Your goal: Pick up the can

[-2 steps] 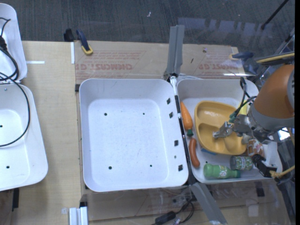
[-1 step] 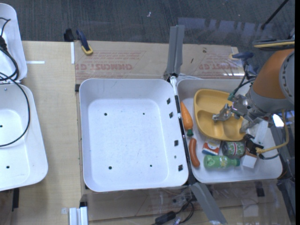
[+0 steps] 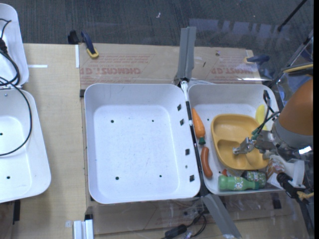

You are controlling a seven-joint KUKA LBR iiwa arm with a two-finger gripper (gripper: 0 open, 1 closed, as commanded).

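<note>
On the far left sit white moulded trays (image 3: 20,153) with a black cable (image 3: 15,73) looped over them. They are outside my working area.

The bench top (image 3: 55,133) is brown board. Along its far side is red print (image 3: 115,63), upside down from this view. It appears to read "CHEMCAST" with "GP" beside it, though the letters are small. A similar red line (image 3: 227,69) lies further right and I cannot read it. A clamp with a blue and yellow handle (image 3: 89,46) lies at the far edge.

The left bin (image 3: 134,91) is white, with small dark holes in its floor. A grey bar (image 3: 187,54) stands at the far end of the seam between the bins.

In the right bin (image 3: 224,96), from the left:
- An orange carrot (image 3: 198,123) lies along the left wall.
- A reddish sausage (image 3: 206,162) lies nearer, just beside that wall.
- A yellow bowl (image 3: 230,133) fills the middle.
- A green bottle (image 3: 241,182) lies on its side at the near wall. Its label is too small to read.
- A small yellow piece (image 3: 260,114) rests at the bowl's far right.

My gripper (image 3: 244,147) hangs over the bowl's right half. Whether my jaws are apart or together, I cannot tell. I see nothing held.

The can: a brownish item (image 3: 273,169) at the near right corner, partly under my wrist, may be it. I cannot confirm this.
</note>
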